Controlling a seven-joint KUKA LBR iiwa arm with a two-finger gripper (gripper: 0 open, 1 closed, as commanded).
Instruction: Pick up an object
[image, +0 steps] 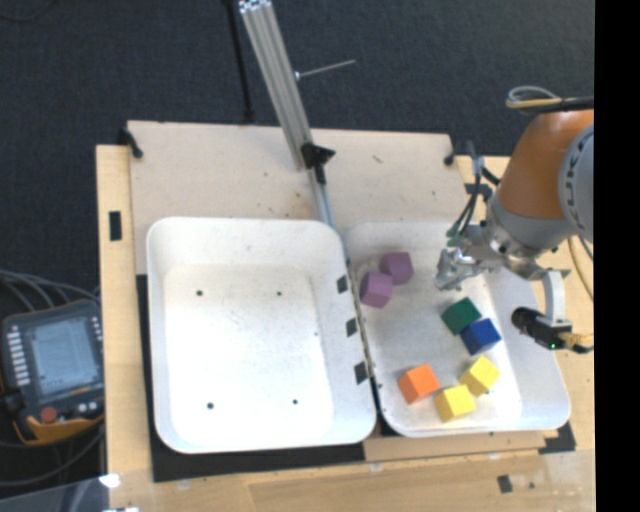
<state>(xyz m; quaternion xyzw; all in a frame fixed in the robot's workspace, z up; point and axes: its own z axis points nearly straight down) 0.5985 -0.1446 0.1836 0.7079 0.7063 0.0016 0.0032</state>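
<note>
A dark grey carpet (130, 60) covers the floor around a pale wooden bench (230, 170). A slanted metal pole (285, 90) rises from the bench's far side. On the floor at the near left lies a control pad (55, 365) with cables (40, 290) beside it.

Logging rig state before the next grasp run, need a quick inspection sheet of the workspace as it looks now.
Surface: tan bench bearing left bin and right bin, side by side.
Job's things: in the right bin, two purple cubes, green cube touching blue cube, orange cube, two yellow cubes.
Clutter: nothing seen.
Gripper: gripper above the right bin's far part, holding nothing visible.
Cables: black cables at left, by the pendant.
Surroundings: teach pendant, dark floor, metal pole.
</note>
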